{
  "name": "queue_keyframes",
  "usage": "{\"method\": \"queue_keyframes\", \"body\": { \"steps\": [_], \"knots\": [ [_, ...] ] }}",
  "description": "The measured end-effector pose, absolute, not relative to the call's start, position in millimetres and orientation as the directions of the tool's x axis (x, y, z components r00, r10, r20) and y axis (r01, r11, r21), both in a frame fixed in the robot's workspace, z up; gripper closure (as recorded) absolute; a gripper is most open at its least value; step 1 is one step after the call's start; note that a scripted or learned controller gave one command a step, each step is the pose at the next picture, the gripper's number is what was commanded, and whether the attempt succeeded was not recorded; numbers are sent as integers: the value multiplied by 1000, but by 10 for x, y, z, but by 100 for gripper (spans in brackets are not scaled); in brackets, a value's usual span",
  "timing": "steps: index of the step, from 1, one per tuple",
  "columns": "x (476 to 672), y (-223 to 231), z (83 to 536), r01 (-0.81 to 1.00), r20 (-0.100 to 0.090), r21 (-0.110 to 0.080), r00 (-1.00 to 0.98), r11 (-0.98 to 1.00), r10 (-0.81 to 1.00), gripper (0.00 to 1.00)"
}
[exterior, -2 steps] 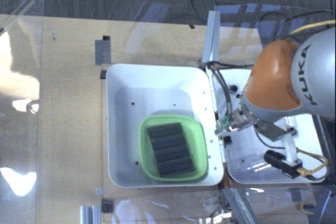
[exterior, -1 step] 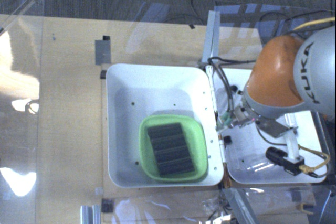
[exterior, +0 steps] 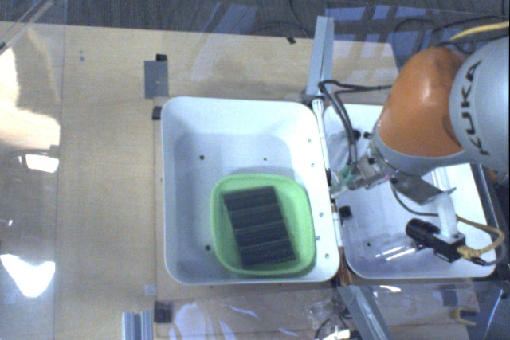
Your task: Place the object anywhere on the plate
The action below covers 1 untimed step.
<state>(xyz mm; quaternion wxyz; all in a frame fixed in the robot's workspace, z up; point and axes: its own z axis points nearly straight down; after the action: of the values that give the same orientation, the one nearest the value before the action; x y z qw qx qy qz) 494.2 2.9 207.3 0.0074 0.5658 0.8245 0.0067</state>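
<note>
A pale wooden bench (exterior: 96,195) carries two white bins; the left bin (exterior: 183,171) holds a green plate (exterior: 299,207) with a dark ribbed block (exterior: 259,228) already lying on it. The arm's wrist hides the gripper (exterior: 358,171) over the right bin (exterior: 382,251), so whether it grips anything is impossible to tell; a blind swing leftward could catch the bin walls or knock the block off the plate

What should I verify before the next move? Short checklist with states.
1. Green plate sits in left bin: ok.
2. Dark ridged object already lies on the plate: ok.
3. Arm is over the right bin, off the plate: ok.
4. Gripper fingers open or shut: cannot tell.
5. Anything held: cannot tell.
</note>
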Motion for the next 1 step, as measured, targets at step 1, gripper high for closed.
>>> {"method": "queue_keyframes", "body": {
  "steps": [1],
  "knots": [
    [4964, 27, 2181, 933, -6, 25, -360, 360, 933, 100]
  ]
}}
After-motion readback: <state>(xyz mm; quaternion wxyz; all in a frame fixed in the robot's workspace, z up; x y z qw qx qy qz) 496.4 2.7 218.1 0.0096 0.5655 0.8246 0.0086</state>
